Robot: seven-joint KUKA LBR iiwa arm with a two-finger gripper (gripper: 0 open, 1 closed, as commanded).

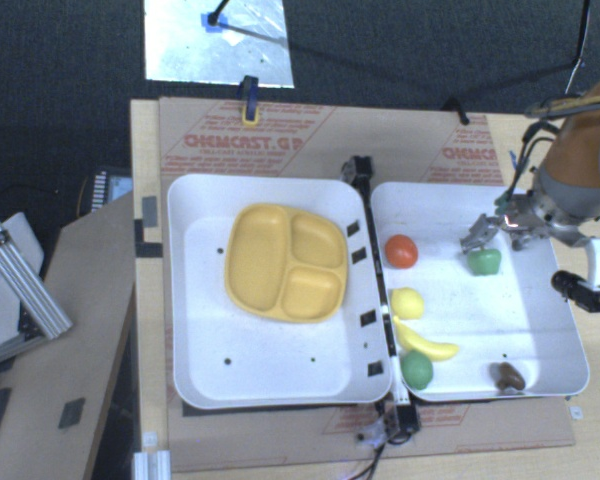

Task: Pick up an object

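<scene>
1. Green toy (485, 261) sits in the right bin (550, 318), near its far side, just under the gripper (488, 230).
2. You're at the approach step; nothing is lifted.
3. Whether the claw is spread or closed, you cannot tell.
4. Next: descend squarely over it, then close.

**Open room in the right bin's middle; clutter along its left wall**

You have bare floor across the right bin's (540, 313) centre and near right. Along its left wall sit an orange ball (401, 252), yellow lemon (407, 303), banana (428, 345) and green ball (416, 369), closely spaced. A brown piece (508, 375) occupies the near edge. The yellow tray (284, 262) takes most of the left bin (195, 348).
</scene>
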